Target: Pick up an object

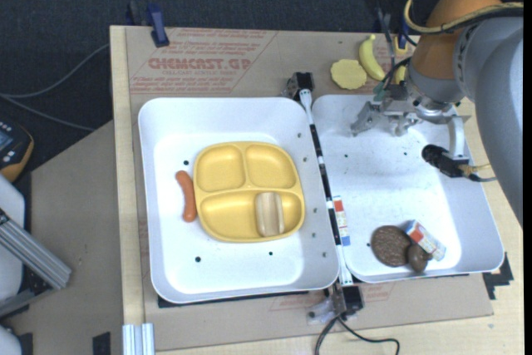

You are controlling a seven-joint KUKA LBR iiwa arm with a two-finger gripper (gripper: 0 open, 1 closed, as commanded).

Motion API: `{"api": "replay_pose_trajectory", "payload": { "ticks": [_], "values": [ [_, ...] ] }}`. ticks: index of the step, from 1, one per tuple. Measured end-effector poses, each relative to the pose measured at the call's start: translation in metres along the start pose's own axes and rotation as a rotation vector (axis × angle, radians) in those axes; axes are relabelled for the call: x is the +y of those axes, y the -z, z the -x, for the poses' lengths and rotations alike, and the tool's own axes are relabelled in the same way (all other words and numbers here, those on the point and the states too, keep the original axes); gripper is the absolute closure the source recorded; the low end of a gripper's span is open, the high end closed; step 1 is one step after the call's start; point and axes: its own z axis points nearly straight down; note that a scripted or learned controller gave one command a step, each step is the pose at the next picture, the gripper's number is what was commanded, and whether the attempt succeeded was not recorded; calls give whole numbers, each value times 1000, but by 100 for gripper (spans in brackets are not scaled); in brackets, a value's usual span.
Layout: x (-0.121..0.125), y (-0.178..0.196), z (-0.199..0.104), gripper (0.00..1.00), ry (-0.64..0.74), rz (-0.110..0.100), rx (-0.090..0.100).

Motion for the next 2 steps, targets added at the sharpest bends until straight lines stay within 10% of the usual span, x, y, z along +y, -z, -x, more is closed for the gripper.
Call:
{"api": "replay_pose_trajectory", "payload": {
  "ticks": [1,2],
  "values": [
    [-62,0,-38,0,3,-10,6],
    [3,0,-46,0,7,5,1]
  ]
}}
